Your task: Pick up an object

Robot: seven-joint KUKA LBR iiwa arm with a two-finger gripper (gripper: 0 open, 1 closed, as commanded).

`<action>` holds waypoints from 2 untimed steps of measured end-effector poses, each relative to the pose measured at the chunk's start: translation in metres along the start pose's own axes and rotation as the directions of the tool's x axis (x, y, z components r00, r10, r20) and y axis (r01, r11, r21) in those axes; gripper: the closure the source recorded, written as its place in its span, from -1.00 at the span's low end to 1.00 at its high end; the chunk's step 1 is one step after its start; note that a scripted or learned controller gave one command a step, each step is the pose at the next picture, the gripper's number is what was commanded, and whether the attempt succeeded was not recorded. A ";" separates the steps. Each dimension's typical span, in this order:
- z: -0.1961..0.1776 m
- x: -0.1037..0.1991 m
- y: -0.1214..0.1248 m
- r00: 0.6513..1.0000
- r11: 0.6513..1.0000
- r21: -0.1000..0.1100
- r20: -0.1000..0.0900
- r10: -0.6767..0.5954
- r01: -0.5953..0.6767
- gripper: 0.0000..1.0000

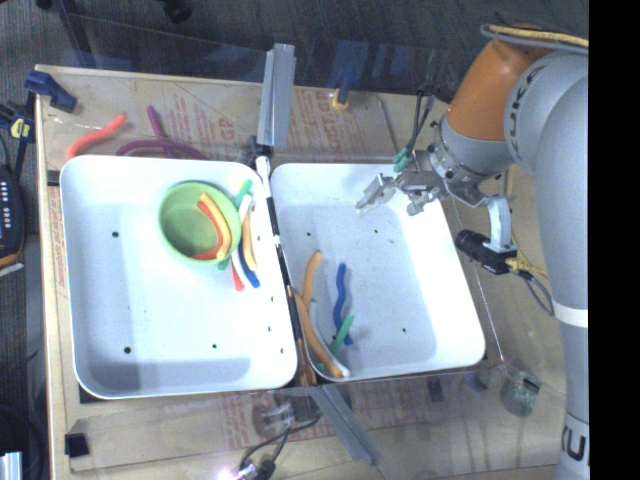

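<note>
My gripper [393,197] hovers over the far part of the right bin [440,298], its fingers spread open with nothing between them. Below it, near the bin's left side, lie an orange strip [312,276], a blue strip [342,283] and a small green strip [344,330]. A long tan strip [318,346] runs along the bin's left wall. In the left bin [130,308] sits a green bowl [193,224] holding yellow and orange strips [218,220], with green, blue and red strips [244,258] against its right side.
Behind the left bin on the bench lie an orange strip [95,136] and a purple loop [158,148]. A grey metal bar [276,93] stands at the back between the bins. A black cable fitting [485,251] hangs by the right bin's right rim.
</note>
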State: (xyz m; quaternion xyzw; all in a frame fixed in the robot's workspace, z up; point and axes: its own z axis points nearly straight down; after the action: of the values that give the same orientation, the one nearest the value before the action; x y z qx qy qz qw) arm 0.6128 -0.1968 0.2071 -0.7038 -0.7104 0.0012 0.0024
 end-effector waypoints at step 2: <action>0.093 0.067 -0.028 0.975 0.975 0.001 0.002 -0.221 0.221 1.00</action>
State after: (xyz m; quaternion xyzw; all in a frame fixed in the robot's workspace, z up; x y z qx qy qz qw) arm 0.5836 -0.1304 0.1143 -0.6206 -0.7841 0.0022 0.0020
